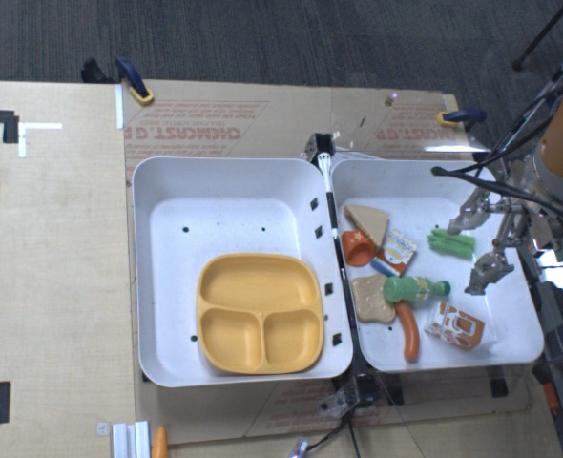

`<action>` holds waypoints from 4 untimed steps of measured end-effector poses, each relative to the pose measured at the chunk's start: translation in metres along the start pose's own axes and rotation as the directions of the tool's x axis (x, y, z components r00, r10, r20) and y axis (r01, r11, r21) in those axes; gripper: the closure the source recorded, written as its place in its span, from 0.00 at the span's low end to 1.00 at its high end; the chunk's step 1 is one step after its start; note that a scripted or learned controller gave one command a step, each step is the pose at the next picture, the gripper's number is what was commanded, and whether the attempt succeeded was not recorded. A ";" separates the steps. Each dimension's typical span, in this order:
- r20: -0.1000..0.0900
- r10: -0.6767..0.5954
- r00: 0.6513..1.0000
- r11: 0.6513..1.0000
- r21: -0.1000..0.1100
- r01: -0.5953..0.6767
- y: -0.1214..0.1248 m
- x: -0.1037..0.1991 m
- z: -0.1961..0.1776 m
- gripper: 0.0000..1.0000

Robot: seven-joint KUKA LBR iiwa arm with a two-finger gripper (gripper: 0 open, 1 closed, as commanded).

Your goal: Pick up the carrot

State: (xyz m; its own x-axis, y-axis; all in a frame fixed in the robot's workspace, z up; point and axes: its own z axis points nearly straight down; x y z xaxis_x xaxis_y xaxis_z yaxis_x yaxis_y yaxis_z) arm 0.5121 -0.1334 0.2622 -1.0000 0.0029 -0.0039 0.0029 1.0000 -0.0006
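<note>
One smooth tapered carrot (410, 333).

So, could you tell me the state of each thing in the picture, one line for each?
hand: open, above the right bin, holding nothing
carrot: lying flat in the right bin, not grasped
yellow plate: right side up in the left bin
green bottle: lying on its side
orange cup: tipped on its side
</note>
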 end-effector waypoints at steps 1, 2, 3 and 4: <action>0.000 -0.155 0.988 0.988 -0.002 0.155 0.086 -0.023 0.070 0.00; -0.001 -0.173 0.985 0.985 -0.002 0.173 0.145 -0.005 0.070 0.00; 0.002 0.039 0.999 0.999 0.000 -0.039 0.072 -0.036 0.070 0.00; -0.003 0.112 0.994 0.994 -0.001 -0.112 0.158 0.012 0.070 0.00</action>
State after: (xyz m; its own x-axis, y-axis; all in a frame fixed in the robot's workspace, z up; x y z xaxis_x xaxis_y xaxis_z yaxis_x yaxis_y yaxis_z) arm 0.5008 0.0247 0.1916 -0.9933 0.1153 -0.0013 0.1153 0.9933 0.0006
